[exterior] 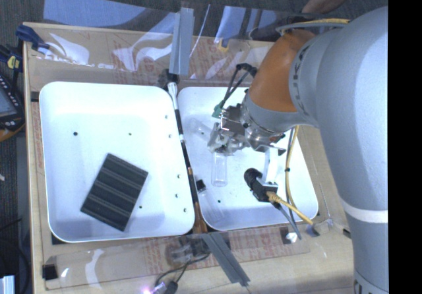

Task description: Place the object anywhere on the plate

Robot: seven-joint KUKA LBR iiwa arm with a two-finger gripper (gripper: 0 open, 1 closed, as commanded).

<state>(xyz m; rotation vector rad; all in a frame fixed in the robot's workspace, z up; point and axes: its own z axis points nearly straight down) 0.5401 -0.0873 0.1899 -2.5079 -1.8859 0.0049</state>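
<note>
End effector (pixel 223 141) above clear tube (pixel 219 171) lying lengthwise top-to-bottom.

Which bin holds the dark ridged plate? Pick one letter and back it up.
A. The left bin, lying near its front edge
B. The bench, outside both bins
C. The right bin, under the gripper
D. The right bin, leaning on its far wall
A: the dark ridged plate lies flat on the floor of the left bin, toward its front edge, while the gripper hangs over the right bin.
</note>
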